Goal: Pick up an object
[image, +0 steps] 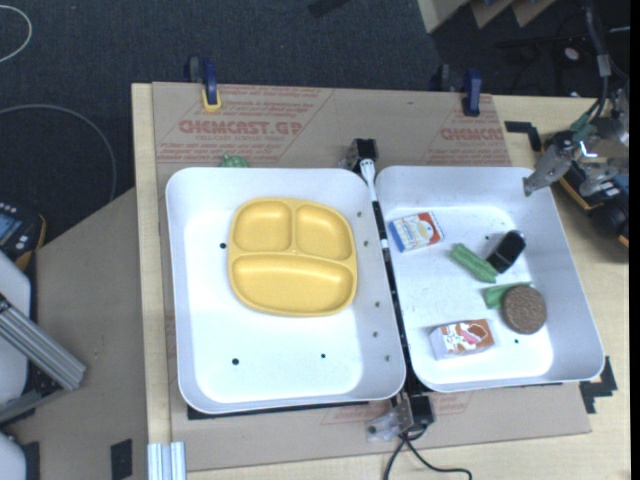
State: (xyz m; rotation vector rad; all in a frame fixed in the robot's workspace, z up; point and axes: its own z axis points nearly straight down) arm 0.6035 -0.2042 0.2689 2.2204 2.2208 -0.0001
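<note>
Gripper (548,175): hung past right bin's (575,298) far corner; state unclear.
Obstacles: green stick (468,261) touched black block (506,251).

Occlusions and illegible detail

The gripper (545,175) sits at the right bin's (560,363) far right corner, its fingers too small and blurred to read; the arm behind it is cut off by the right edge. Printing on the two small packets (414,231) (463,338) is illegible. The green piece (497,294) is partly covered by the brown disc (524,308).
</note>
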